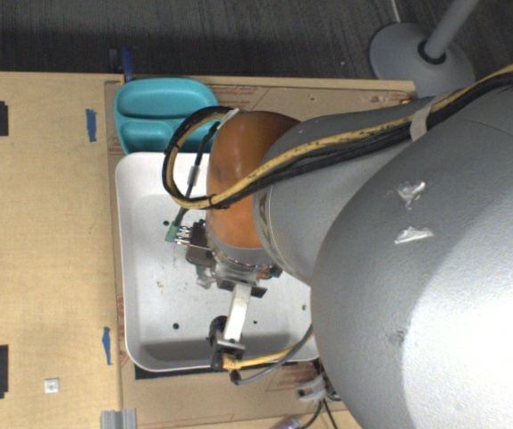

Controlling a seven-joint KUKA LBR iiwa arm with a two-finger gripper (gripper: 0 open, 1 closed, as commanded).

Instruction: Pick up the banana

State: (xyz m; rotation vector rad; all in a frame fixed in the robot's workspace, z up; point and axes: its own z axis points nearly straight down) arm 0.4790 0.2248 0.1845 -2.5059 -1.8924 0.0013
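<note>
1. Banana: staying impossible to place, with the arm [399, 239] covering much of the white bin [145, 266].
2. Hanging over the bin's floor; jaws' state impossible to tell.
3. Leaving open room along the bin's left edge.

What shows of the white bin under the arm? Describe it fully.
The white bin is shallow, round-cornered, smooth like plastic, its floor dotted with a few dark specks. It lies flat on the tan bench; a teal object borders its upper rim, and the arm hides its right part.
</note>
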